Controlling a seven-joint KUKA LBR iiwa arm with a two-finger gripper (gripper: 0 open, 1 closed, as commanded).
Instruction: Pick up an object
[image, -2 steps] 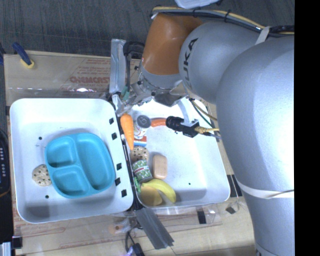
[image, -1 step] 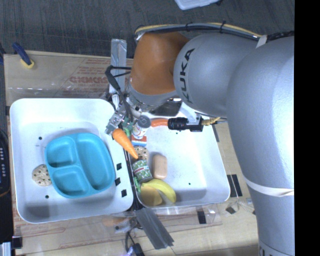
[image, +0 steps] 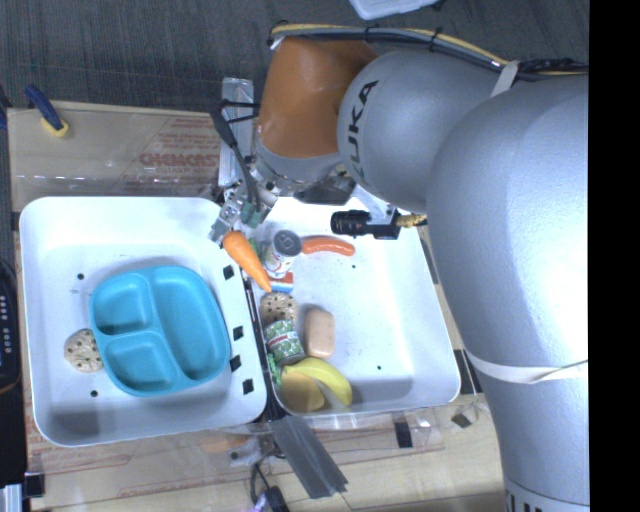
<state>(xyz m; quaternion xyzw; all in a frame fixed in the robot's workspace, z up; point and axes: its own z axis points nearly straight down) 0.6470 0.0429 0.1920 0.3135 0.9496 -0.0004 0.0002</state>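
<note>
The hand (image: 240, 210) is seen at the top edge of the two bins, over the ridge where they meet, below the orange band (image: 305, 95) of the grey arm (image: 470, 200); whether it is released or clenched cannot be told, and nothing is seen held in it. Just below the hand, an orange carrot (image: 246, 259) is laid at a slant, its upper end close to the hand and its length running down along the dividing ridge into the right bin (image: 410, 300). In that right bin, further items are gathered along the left wall: a small round grey-capped object (image: 287, 243) beside the carrot, a red-orange sausage-shaped item (image: 328, 246) to its right, one speckled cookie (image: 278, 306) lower down, a tan oblong piece (image: 320, 332) beside it, a small green-labelled packet (image: 285, 346), and one yellow banana (image: 316, 384) at the bin's lower left corner. The rest of the right bin's floor is seen as bare white. In the left bin (image: 50, 260), one blue plate (image: 160, 328) with three compartments is placed near the middle, and a second speckled cookie (image: 83, 351) is lying just beside the plate's left edge, partly tucked under it. Two bins, two cookies, one carrot, one banana and one plate are counted. Both bins are carried on a wooden tabletop (image: 120, 150), where a small blue and yellow object (image: 46, 110) is seen at the far left corner.
</note>
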